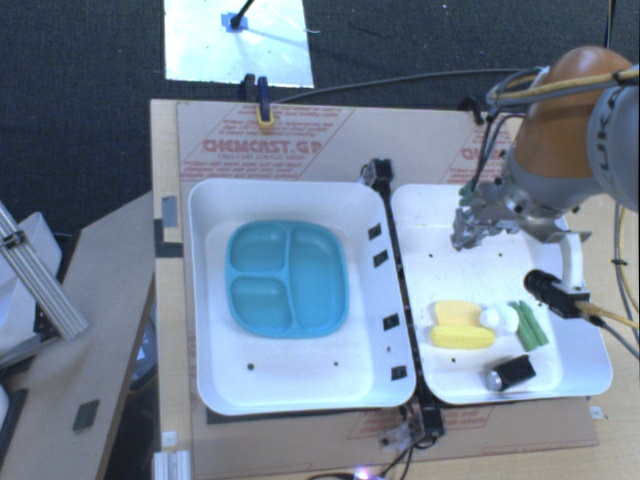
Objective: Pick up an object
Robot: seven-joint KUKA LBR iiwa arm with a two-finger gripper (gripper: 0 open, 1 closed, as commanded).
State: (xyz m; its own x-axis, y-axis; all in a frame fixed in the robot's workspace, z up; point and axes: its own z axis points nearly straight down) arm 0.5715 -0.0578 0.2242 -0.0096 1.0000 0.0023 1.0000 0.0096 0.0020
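Two white bins sit side by side on a board [300, 138] printed with red lettering. At the far left, a grey metal rail [40, 278] lies on a lower table. Beyond the board's far edge lies a shiny square sheet [237, 28], and a blue and yellow clamp [263, 103] grips that edge.

The left bin [200, 268] holds one item: a blue plate [288, 276] with three compartments, lying flat a little left of the bin's centre. A row of small black clips [380, 259] runs along the seam where the two bins meet.

The right bin [440, 208] holds the loose objects, all gathered in its near half. From left to right:
- a pale yellow block [457, 313]
- a brighter yellow bar [462, 337], lying just in front of the block and touching it
- a small white ball [490, 318], against the block's right end
- a few green pods [530, 325], lying at a slant beside the ball
- a short black cylinder [510, 372] with a silvery end, lying on its side in front of the others, near the bin's front rim

The arm [570, 118] reaches in from the right, with its orange band above the bin's far right corner. The gripper [468, 233] points down over the bare far half of the right bin, close to the seam and well apart from the cluster of objects. Whether it is open or closed cannot be told from this angle.
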